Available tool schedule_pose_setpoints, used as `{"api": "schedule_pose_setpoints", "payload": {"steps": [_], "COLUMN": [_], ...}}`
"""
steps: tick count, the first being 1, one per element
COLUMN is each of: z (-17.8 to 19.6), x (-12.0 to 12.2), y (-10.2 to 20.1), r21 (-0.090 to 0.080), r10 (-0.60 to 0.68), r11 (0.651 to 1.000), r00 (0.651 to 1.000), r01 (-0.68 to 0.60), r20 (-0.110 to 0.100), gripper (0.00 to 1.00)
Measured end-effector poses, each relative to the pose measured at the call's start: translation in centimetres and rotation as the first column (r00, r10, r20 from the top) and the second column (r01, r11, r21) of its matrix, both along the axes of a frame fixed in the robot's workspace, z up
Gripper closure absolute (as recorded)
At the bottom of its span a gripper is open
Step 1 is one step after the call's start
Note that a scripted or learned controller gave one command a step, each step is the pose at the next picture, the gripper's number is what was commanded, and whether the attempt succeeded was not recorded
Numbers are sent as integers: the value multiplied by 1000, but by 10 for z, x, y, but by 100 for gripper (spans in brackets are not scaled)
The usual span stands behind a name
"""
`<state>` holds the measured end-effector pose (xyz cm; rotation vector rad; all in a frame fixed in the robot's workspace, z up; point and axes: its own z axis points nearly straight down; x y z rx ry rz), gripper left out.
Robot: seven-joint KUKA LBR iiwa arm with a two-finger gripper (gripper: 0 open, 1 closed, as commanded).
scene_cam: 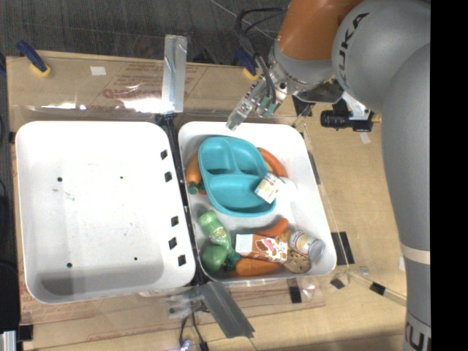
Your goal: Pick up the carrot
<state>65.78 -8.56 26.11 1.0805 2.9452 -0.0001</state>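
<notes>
Divided plate (232, 174) in the right bin (316, 196), carrot (256, 267) seemingly at its near wall.

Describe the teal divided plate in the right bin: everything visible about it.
The teal divided plate looks like smooth moulded plastic, rounded in outline, with raised ridges splitting it into compartments. It lies tilted in the upper middle of the right bin, resting on other items. A small white packet sits on its right side. Orange carrot-like pieces poke out from beneath its right and left edges, and a green item lies just below it.
</notes>
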Motion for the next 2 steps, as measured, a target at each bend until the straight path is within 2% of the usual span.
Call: {"api": "schedule_pose_setpoints", "payload": {"steps": [1, 2], "z": [49, 109], "x": [-10, -17], "y": [-17, 11], "r21": [-3, -4], "r10": [371, 611], "r11": [929, 791], "r00": [929, 792], "r01": [-371, -611], "r20": [1, 1], "gripper": [100, 100]}}
